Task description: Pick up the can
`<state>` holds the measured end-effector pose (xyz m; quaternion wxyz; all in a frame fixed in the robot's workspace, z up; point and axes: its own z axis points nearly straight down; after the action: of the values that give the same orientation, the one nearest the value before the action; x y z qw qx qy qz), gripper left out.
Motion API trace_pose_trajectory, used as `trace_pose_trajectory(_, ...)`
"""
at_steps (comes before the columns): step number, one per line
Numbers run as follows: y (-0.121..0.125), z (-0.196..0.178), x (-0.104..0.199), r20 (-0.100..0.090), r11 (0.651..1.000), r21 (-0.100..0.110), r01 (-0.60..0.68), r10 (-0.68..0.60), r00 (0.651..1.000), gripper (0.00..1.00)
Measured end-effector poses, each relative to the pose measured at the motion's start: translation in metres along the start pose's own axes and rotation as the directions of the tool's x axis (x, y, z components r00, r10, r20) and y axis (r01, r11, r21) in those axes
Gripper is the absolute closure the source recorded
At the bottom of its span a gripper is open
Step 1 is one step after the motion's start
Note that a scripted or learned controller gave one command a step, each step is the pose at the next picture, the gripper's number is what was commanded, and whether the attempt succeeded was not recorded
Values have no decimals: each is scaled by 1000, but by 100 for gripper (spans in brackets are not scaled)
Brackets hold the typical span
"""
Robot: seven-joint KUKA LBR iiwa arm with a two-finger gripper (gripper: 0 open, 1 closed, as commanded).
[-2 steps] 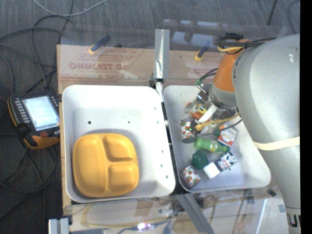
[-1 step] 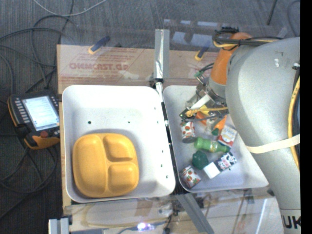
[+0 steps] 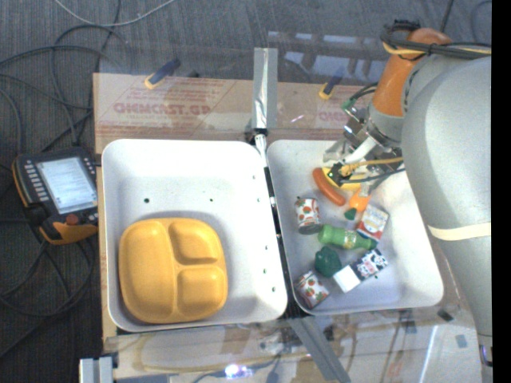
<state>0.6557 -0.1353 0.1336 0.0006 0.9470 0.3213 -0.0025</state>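
– Can first: where does it sit, and which one do you mean?

– You have two candidates, both in the shallow white right-hand bin. The nearest is a small metal can with a red-and-white printed label, at the lower left of that bin, close against the wall it shares with the other bin. It lies tilted, not upright, so I judge it would roll under a careless touch.

– What crowds it?

– Just to its right you'll see a small white block, a dark green rounded object and a black-and-white patterned carton. Above them lies a green plastic bottle on its side, with a red-and-white carton beside it.

– And the second one?

– A second printed can sits further up, left of the bottle, with freer space around it. I'd call that the easier pick.

– Where's the arm?

– Furthest back, at the upper right. The two-finger gripper hangs over the upper end of an orange sausage-shaped toy, well apart from both cans. You should know I cannot tell whether it is parted or closed, and I see nothing in it.

– The left bin?

– A yellow compartment plate lies at its lower left, out of the way.
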Motion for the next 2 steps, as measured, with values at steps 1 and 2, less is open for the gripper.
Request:
trace_pose_trajectory(1, -76, -50, 49, -1, 996, 0, 92, -92, 996, 0)
trace_pose_trajectory(2, -158, -49, 78, -1, 950, 2, 312, -312, 950, 0)
